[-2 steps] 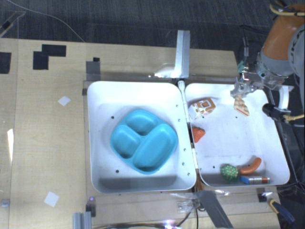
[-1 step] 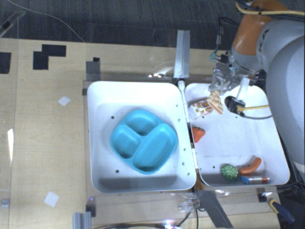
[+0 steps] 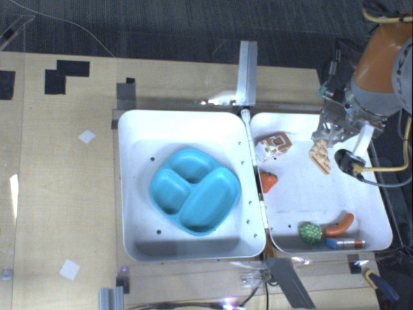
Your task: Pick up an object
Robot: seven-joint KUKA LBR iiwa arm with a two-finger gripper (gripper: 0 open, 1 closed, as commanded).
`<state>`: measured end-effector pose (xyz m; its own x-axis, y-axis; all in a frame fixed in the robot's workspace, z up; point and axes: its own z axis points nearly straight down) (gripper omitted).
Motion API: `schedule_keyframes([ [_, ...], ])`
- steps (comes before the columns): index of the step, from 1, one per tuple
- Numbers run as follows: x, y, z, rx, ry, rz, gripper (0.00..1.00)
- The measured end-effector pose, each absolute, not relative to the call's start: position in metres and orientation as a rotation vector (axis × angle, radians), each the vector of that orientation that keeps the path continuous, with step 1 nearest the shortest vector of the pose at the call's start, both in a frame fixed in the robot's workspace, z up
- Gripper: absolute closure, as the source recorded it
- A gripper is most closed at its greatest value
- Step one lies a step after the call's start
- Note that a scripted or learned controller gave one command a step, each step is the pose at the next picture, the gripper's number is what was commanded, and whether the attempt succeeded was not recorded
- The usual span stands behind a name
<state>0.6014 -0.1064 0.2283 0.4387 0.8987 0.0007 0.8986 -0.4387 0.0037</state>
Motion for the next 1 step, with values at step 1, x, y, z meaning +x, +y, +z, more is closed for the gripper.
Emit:
schedule_keyframes([
  [1, 0.5797, -0.1140, 0.2482, 2.968, 1.028, 0.001, 1.00],
])
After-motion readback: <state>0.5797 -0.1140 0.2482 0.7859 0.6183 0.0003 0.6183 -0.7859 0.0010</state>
